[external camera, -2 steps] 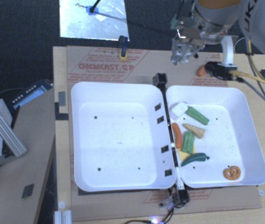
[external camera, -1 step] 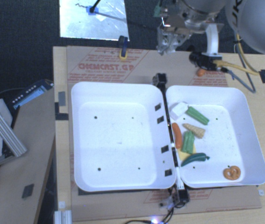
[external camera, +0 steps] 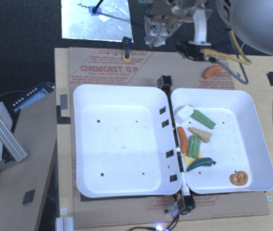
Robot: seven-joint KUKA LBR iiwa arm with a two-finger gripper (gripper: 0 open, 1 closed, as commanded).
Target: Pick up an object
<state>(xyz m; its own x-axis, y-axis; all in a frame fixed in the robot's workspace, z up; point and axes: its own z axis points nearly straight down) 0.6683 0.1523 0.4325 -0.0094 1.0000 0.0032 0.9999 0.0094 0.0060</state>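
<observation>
The right bin [external camera: 256, 129] holds several small toy foods: a white block [external camera: 184, 112], a green piece [external camera: 203, 119], a tan cone [external camera: 200, 134], an orange carrot [external camera: 182, 139], a green pod [external camera: 194, 145] on a yellow piece [external camera: 190, 160], a dark green pepper [external camera: 201, 163] and a brown pretzel [external camera: 239, 178]. My gripper [external camera: 155, 38] hangs high at the top of the view, beyond the bins' far edge, with nothing seen between its fingers. It is far from every object.
The left bin [external camera: 85, 105] sits beside the right one, joined by a black clip strip [external camera: 171, 134]. An orange sausage-like toy [external camera: 212, 71] lies on the cardboard behind the right bin, near yellow and black cables [external camera: 223, 57]. A yellow-blue clamp [external camera: 126, 49] stands at the back.
</observation>
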